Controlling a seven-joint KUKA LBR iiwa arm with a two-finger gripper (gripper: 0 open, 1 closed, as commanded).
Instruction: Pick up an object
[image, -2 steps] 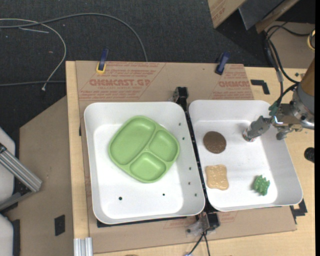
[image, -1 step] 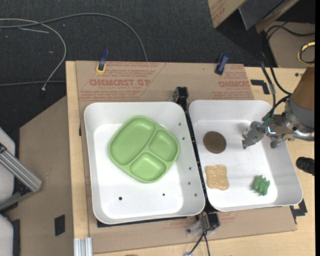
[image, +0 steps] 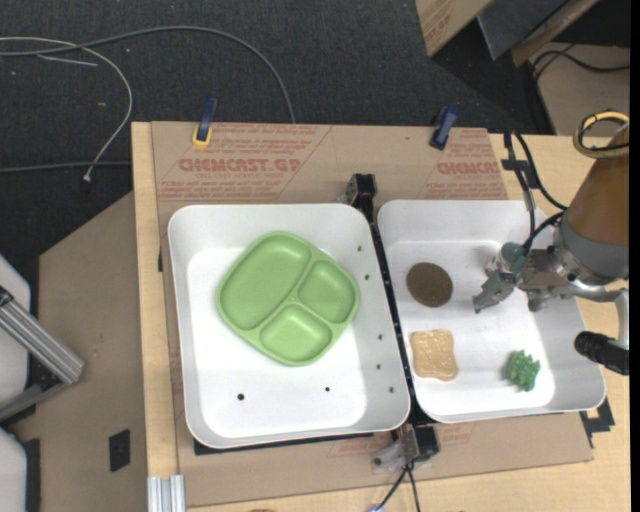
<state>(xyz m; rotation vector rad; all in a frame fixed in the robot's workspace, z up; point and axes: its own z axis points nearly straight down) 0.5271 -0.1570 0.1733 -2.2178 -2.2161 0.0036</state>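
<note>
The right bin (image: 470, 395) holds three small things. A round brown disc (image: 429, 284) lies near its left side. Below that sits a tan square piece (image: 434, 354). A small green leafy piece (image: 521, 369) rests at the lower right. My gripper (image: 492, 292) hangs over the middle of this bin, to the right of the brown disc and apart from it. Nothing shows between its fingers.
The left bin (image: 200, 400) carries a green three-compartment plate (image: 288, 297). A black divider runs between the bins. Blue clamps (image: 206, 115) hold the cardboard base at the back edge. The arm's body (image: 605, 220) covers the right bin's far right side.
</note>
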